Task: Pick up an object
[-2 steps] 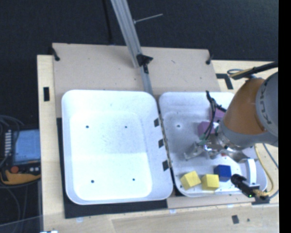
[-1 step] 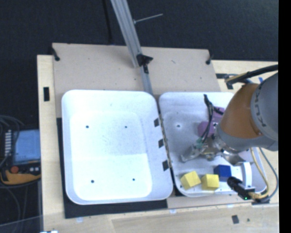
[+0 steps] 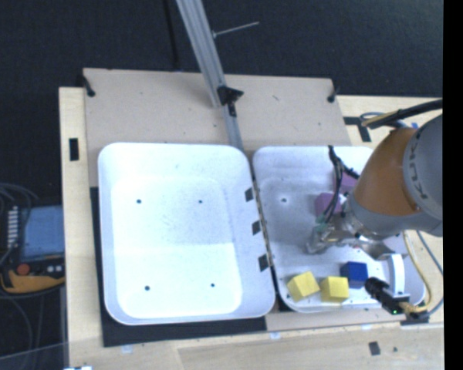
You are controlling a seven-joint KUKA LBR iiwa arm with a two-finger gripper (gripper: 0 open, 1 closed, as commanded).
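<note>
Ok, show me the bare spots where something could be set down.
Left bin: its whole floor is bare. Right bin: bare patch by the divider, upper left. Crowded near the end effector, yellow blocks and blue block.

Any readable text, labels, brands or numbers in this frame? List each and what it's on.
None readable.
Blue-screened device on the left of the bench: its face carries no legible characters at this resolution.
Yellow blocks, blue block and purple object in the right bin: plain faces, no markings.
Left bin: a few dark dots, not text.
Arm's orange band: no lettering to make out.
</note>
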